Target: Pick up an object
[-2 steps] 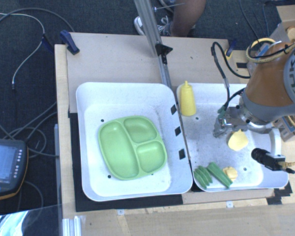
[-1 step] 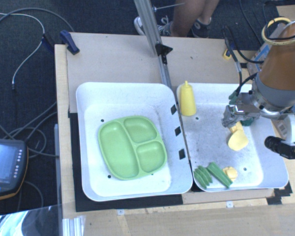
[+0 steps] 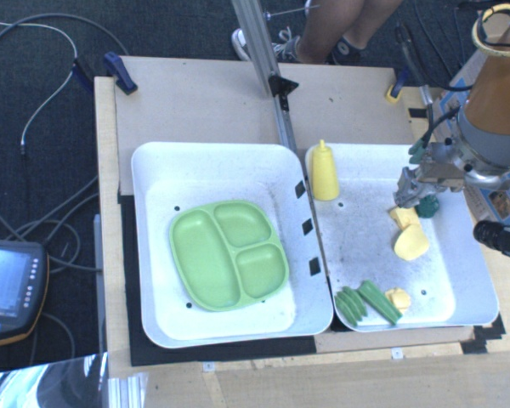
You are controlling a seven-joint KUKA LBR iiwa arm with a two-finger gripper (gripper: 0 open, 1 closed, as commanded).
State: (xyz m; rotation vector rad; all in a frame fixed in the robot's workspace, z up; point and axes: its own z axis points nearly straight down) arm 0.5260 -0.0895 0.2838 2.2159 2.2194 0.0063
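Hovering low over the right bin (image 3: 467, 308), near its far right side: the hand (image 3: 418, 192), fingers hidden from here, so cannot tell whether apart or together. Just beneath and toward the bin's near edge: a yellow lump (image 3: 410, 243), with a smaller yellow piece (image 3: 403, 218) touching it. Nearest pick, judging by position. No clear long axis.

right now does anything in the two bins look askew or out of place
The green pea pods lie at the right white bin's front left corner, seemingly overlapping its rim. The yellow mustard bottle lies flat, not upright. Nothing looks spilled or damaged.
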